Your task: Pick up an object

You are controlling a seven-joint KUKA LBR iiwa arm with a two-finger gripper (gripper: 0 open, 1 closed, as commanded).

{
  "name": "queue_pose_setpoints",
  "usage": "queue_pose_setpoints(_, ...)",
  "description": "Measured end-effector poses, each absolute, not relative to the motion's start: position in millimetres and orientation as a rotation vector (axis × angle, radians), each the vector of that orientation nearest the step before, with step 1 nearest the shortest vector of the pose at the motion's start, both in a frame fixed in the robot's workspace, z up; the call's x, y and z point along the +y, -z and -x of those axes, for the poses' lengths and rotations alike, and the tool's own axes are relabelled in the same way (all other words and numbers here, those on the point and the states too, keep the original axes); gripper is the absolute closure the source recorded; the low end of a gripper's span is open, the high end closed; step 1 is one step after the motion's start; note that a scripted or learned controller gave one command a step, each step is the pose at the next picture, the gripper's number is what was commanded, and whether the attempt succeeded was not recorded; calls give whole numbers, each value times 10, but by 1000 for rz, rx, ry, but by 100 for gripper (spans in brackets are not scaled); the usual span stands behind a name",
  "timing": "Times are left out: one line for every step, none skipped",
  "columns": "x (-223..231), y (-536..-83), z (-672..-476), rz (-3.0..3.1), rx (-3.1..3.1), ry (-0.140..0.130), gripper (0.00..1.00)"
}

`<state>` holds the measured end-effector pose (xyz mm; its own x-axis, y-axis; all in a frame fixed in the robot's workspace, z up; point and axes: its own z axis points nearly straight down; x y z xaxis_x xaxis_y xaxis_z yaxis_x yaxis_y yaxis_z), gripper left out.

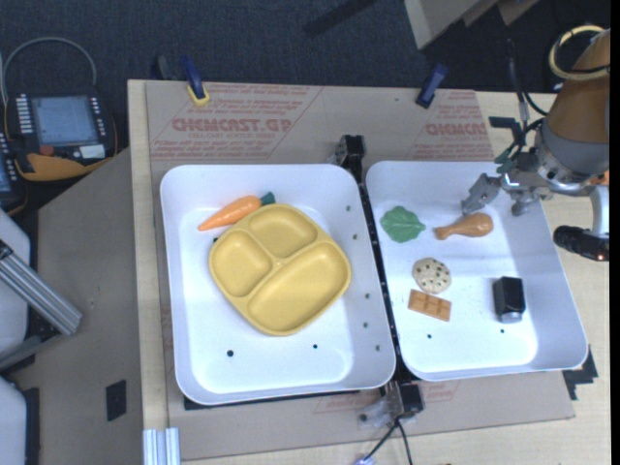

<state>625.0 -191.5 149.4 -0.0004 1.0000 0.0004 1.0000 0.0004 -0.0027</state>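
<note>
1. Right bin (pixel 557 347), front: cracker (pixel 429 305), black block (pixel 509 296), cookie (pixel 431 275)
2. Behind them: green leaf (pixel 402 224), drumstick (pixel 466 227)
3. Left bin (pixel 194 356): yellow divided plate (pixel 280 267), carrot (pixel 230 212) touching its far edge
4. Pincer (pixel 502 194) hangs spread wide, nothing between its fingers, just beyond the drumstick

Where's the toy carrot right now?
In the camera view the carrot lies in the left bin, near its far edge, right against the upper left rim of the yellow divided plate.
</note>
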Motion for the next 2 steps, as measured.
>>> queue_pose_setpoints(-1875,-1071,-6242,2217,-2220,-4,0)
queue_pose_setpoints(-1873,-880,-6272,2224,-2226,7,0)
